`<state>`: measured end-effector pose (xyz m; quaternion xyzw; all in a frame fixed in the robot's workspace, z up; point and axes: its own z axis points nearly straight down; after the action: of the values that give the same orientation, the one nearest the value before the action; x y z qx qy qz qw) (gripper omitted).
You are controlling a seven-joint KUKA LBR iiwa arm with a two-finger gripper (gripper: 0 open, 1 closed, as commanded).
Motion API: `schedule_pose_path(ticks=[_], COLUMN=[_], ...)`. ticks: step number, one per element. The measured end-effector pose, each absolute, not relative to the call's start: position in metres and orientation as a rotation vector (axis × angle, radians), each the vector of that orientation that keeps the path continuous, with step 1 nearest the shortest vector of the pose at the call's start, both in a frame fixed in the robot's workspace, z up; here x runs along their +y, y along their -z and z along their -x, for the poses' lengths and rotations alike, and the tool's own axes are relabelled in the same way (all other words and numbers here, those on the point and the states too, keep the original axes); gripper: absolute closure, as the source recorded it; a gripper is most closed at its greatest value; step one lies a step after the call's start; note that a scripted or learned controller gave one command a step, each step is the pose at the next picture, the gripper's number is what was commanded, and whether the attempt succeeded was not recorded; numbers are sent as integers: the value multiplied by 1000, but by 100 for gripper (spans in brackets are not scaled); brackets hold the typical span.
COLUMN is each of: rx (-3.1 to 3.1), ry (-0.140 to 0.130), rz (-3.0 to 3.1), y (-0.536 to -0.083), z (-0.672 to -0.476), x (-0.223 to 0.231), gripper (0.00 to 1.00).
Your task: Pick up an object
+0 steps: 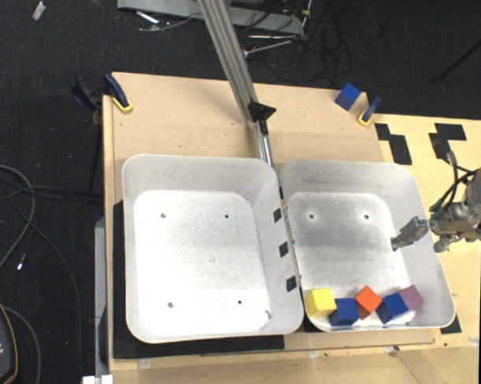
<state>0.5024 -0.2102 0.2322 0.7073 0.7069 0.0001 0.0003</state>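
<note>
Two shallow white bins are seen side by side on a light wooden counter. The left bin shows a bare, speckled floor. The right bin carries five small blocks, all gathered along its near edge.

From left to right, the row is made up of a yellow block, a blue block, an orange block, a second blue block and a purple block. The yellow block is set just beside the first blue one, and the orange block sits between the two blue blocks, apparently touching both. The purple block lies at the right end of the row, close to the bin's right wall.

The gripper is seen at the right rim of the right bin, reaching in from the right edge of the view. One dark finger is seen over the bin floor near the right wall and another further right, with a gap between them, so the jaws are spread. Nothing is held between them. The gripper is placed well apart from the row of blocks, further from the camera than the purple block.

A further blue block rests on the counter beyond the right bin, near a yellow-tipped clamp. Another such clamp is fixed at the counter's far left corner. A slanted metal pole rises from between the bins.
</note>
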Motion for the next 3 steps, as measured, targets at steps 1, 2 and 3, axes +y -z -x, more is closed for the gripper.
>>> schedule_pose_path(ticks=[1, 2, 3], rx=[2233, 2227, 2219], ry=[3, -1, -5], rz=[-2219, -2213, -2220], y=[-164, -93, -106], z=[-499, -490, -491], x=[-166, -106, -108], gripper=[0, 0, 100])
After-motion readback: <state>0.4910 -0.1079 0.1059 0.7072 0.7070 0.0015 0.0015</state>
